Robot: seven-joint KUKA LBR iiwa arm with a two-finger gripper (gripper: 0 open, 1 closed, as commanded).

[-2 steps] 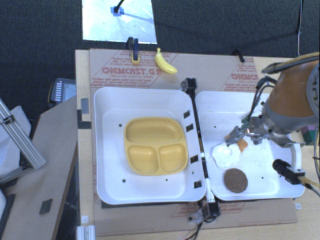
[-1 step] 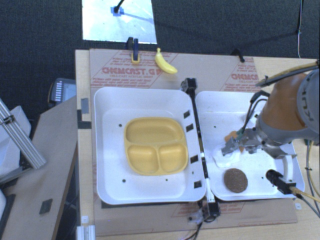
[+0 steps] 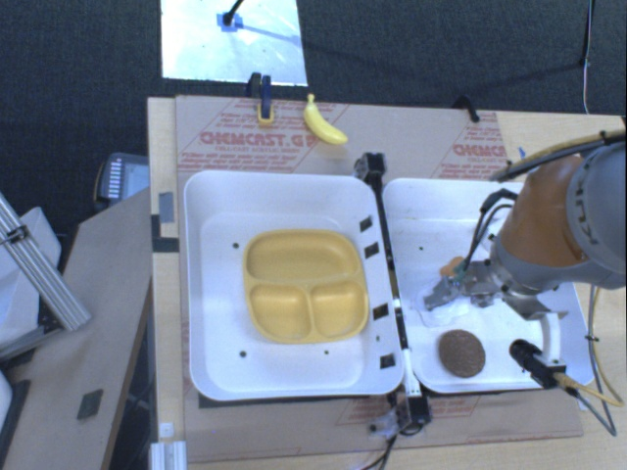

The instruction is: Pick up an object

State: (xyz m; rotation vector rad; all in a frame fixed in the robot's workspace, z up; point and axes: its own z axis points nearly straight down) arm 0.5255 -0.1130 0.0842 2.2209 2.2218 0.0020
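Note:
In the right bin (image 3: pixel 421 218), a round brown disc (image 3: pixel 460 352) lies flat near the front wall. A small orange piece (image 3: pixel 452 264) sits near the bin's middle. My gripper (image 3: pixel 443 294) hangs low over the right bin's floor, between the orange piece and the brown disc, a little left of both. The grey arm with its orange band (image 3: pixel 544 225) reaches in from the right and covers the bin's right side. The left bin (image 3: pixel 211 262) holds a yellow three-part plate (image 3: pixel 299 284) lying flat in its middle.
A yellow banana (image 3: pixel 324 124) lies on the cardboard behind the bins, next to a yellow clamp (image 3: pixel 265 108). A black hinge strip (image 3: pixel 384 262) runs between the two bins.

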